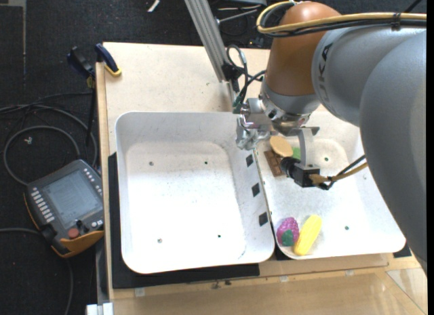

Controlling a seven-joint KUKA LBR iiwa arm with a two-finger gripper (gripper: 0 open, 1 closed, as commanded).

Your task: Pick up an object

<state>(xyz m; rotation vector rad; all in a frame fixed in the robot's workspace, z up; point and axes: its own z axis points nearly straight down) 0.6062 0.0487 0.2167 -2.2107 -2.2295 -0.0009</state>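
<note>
Gripper [261, 137] low at right bin's [352, 239] upper left, over tan and brown pieces [278, 152], likely reaching for them; grip state unreadable. Yellow object [308, 234] lies lower center.

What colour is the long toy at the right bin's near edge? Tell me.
Yellow toy, camera view.

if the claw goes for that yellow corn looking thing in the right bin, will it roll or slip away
Probably somewhat. The yellow corn-like piece is elongated and rounded, so a nudge across its length could roll it. Its surface looks smooth, so it may slip from a loose pinch. It lies against the purple and green piece near the right bin's front rim, which may limit rolling.
</note>
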